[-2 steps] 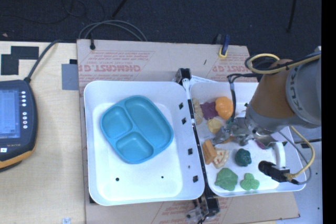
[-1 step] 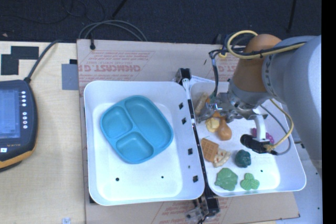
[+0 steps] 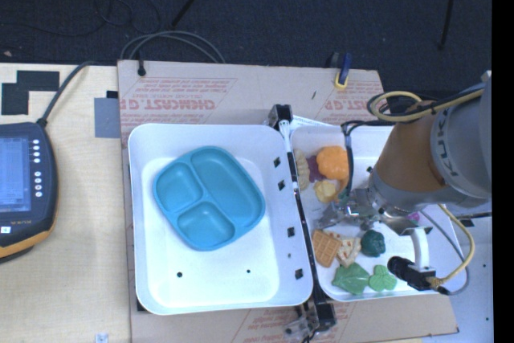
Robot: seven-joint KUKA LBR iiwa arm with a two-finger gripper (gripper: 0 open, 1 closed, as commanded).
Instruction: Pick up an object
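The gripper (image 3: 337,213) was down in the right bin (image 3: 361,136), among the toys (image 3: 353,249) lying there. Finger state could not be told; nothing appeared lifted, so the pick remained to be done.

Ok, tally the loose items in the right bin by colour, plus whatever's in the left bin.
Orange: 1, ball
Yellowish: 1, lump
Tan: 2, waffle, pale piece
Dark green: 1, round piece
Light green: 2, leaf, small leaf
Blue: 1, tray in the left bin
Total: 8; others may be hidden under the arm.
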